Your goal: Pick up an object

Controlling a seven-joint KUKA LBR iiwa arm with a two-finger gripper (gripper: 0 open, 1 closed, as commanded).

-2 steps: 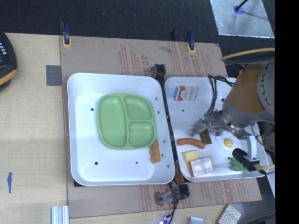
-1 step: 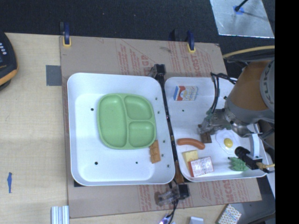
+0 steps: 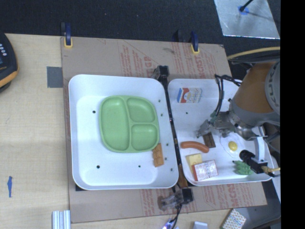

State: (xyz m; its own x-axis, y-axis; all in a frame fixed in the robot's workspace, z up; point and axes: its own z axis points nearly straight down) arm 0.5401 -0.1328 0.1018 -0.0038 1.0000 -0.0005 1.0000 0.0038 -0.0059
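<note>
From the camera above, I reach in from the right and my jaws (image 3: 208, 129) sit low in the right bin (image 3: 177, 128), near its middle. They are dark and bunched against the white floor, and I cannot tell how far apart they stand or whether anything is between them.

Just below my jaws lies a sausage (image 3: 194, 146), its long axis running nearly left to right, with the right end dipping slightly toward the near side. A small brown block (image 3: 208, 140) lies at its right end, right under my jaws. Nearer the front edge sit a yellow cheese wedge (image 3: 193, 159) and a red and white packet (image 3: 206, 170), touching each other. To the right lie a fried egg (image 3: 232, 146) and a green leafy piece (image 3: 242, 167). A small carton with a blue and orange face (image 3: 189, 95) lies well apart, near the far wall of the bin.

The left bin (image 3: 76, 128) holds a green divided plate (image 3: 128, 123), with a small orange-brown cracker (image 3: 157, 155) just off its near right corner.

Both bins rest on a brown cardboard sheet (image 3: 119, 56) clipped to a pale wooden tabletop (image 3: 28, 151). Beyond the tabletop the floor is dark.
</note>
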